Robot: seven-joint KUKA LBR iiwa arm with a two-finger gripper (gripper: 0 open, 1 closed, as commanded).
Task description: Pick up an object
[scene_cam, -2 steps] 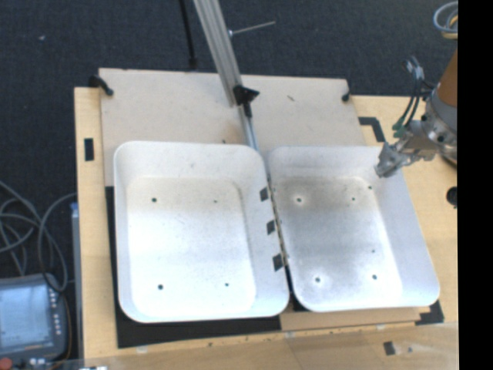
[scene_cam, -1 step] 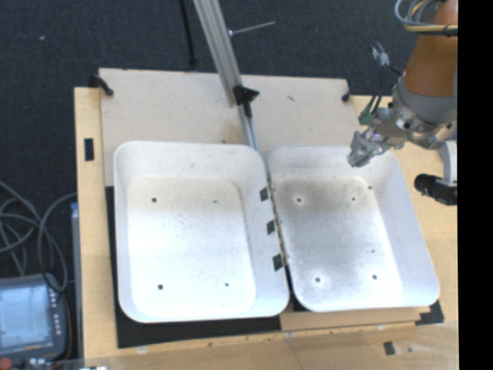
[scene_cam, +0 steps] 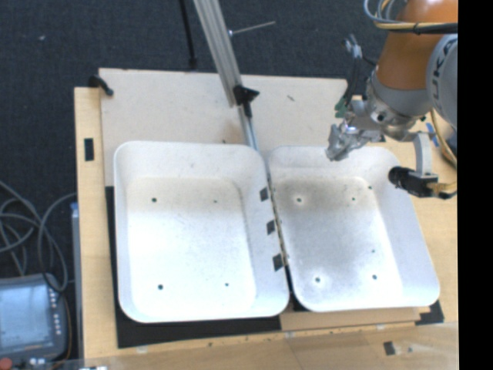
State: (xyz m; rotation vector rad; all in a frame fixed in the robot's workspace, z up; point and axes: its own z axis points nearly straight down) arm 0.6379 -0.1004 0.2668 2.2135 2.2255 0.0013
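On the bench (scene_cam: pixel 177 106), the tool (scene_cam: pixel 339 146) hovers over the right bin (scene_cam: pixel 408 230), grip state unclear.

White bins (scene_cam: pixel 192 230) speckled grey; orange band (scene_cam: pixel 412 45) on grey arm (scene_cam: pixel 447 68)

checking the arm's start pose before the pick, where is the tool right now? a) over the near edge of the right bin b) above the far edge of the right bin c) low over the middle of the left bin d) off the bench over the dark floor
b: the tool sits over the far rim of the right bin, well away from the left bin.
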